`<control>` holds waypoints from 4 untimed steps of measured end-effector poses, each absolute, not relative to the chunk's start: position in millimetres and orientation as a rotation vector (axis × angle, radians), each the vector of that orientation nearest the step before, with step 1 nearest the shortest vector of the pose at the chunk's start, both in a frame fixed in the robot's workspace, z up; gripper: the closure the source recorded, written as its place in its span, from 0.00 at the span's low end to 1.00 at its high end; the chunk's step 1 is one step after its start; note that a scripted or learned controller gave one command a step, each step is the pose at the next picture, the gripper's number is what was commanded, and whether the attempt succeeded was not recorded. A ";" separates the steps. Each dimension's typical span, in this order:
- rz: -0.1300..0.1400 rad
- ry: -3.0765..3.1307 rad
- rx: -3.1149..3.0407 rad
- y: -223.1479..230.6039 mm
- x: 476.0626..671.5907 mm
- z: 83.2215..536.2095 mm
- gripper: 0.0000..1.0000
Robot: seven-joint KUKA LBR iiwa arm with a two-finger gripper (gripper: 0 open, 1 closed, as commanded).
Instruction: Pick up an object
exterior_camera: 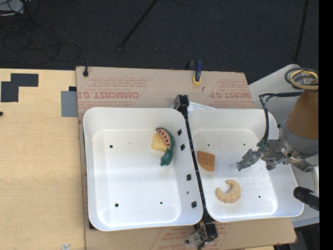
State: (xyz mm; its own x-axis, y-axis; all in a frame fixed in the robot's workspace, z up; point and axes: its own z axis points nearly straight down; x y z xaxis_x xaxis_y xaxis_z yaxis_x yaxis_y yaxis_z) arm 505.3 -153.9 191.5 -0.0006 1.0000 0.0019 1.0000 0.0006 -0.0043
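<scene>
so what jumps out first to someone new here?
The grey arm's gripper hangs over the right bin, with a curled beige piece and an orange-brown square lying left of it. In the left bin, a yellow, red and green toy sits near the divider.

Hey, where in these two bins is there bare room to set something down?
The left bin is bare across its left and lower floor; its watermelon-slice toy sits near the divider. The right bin is crowded: orange block, curled beige piece and the tool fill its middle, leaving a strip along the far wall.
</scene>
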 end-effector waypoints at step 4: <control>-0.007 -2.228 -2.223 -163.9 645.6 184.0 0.00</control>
